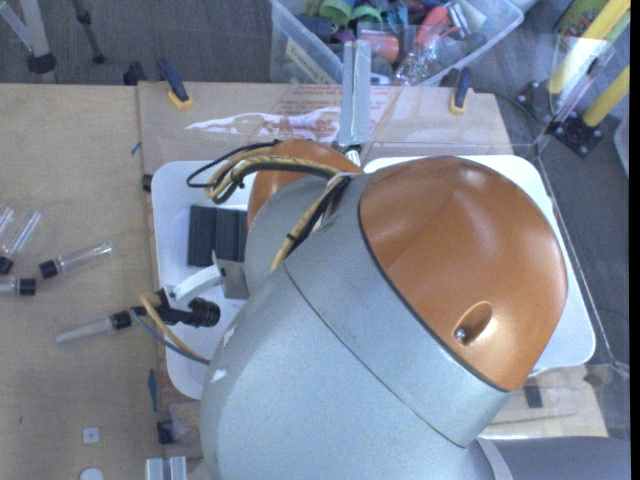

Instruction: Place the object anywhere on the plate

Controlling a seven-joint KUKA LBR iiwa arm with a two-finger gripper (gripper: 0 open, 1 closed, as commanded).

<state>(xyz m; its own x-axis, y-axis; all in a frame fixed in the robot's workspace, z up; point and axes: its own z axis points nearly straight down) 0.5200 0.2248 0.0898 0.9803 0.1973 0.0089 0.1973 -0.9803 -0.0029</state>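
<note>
Grey arm (330, 368) and its orange band (460, 268) sat closest to my camera, covering most of both bins (170, 198). I couldn't tell the pincer's state; the wrist blocked it. I couldn't pick out the object or the plate either. An orange curve (290, 153) peeked out near the left bin's far edge, maybe the plate, so which way to move was unclear.

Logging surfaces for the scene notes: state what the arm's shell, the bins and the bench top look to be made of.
Arm's shell: smooth grey painted metal or plastic, with a glossy orange band showing soft highlights. Bins: white, matte, thin rounded rim, probably plastic. Bench top: pale unfinished wood or plywood, judging by its faint grain and tan colour.
</note>
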